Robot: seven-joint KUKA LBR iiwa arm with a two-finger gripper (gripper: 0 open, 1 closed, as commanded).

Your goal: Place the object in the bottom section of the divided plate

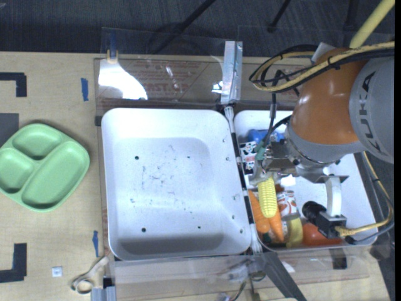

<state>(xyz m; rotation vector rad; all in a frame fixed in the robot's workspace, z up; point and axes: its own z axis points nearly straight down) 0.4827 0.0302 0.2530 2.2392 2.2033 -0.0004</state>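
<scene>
The green divided plate (pixel 44 166) lies on the wooden bench at far left, outside the bins, with its big bottom section facing the lower right. My gripper (pixel 270 163) hangs low over the left side of the right bin (pixel 363 187), mostly hidden under the orange wrist. A yellow corn cob (pixel 267 197) lies just below it, beside an orange carrot (pixel 256 211). Whether anything is held is hidden from this angle.
The left white bin (pixel 169 174) lies between the plate and the arm. The right bin also holds a blue item (pixel 258 135), a black-and-white item (pixel 250 149), a red-and-white packet (pixel 287 202) and a yellow-green piece (pixel 293 229). A clear panel (pixel 163 74) stands behind.
</scene>
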